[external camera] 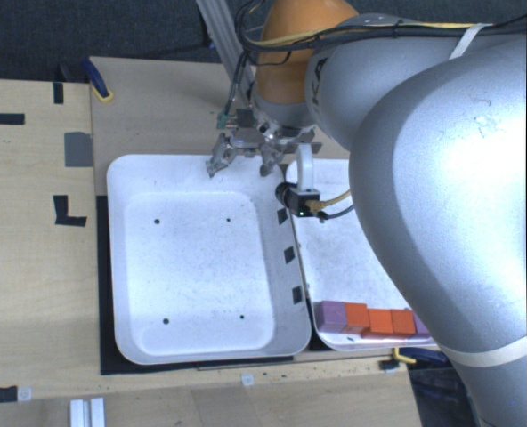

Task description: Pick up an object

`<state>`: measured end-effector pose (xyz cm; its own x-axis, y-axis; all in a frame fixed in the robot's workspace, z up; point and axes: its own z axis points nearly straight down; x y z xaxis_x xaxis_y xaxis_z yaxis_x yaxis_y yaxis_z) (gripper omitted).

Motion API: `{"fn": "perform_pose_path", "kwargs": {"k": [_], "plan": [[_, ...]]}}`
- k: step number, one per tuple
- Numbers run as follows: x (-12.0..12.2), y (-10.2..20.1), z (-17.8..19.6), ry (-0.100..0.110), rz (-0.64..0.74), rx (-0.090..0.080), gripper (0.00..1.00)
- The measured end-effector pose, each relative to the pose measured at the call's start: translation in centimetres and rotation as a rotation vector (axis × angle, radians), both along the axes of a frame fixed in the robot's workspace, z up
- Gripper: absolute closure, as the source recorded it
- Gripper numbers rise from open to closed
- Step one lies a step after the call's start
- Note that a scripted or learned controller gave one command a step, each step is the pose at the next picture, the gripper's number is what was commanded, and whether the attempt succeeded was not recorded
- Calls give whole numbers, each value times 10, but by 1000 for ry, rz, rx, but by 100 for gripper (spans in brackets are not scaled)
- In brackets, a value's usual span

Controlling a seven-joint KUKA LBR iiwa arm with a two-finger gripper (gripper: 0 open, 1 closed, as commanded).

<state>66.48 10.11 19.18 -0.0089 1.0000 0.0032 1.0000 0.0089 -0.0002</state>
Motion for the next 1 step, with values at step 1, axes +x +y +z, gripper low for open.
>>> {"fn": "perform_pose_path", "kwargs": {"k": [1], "plan": [[0, -5, 10, 2, -5, -6, 100]]}}
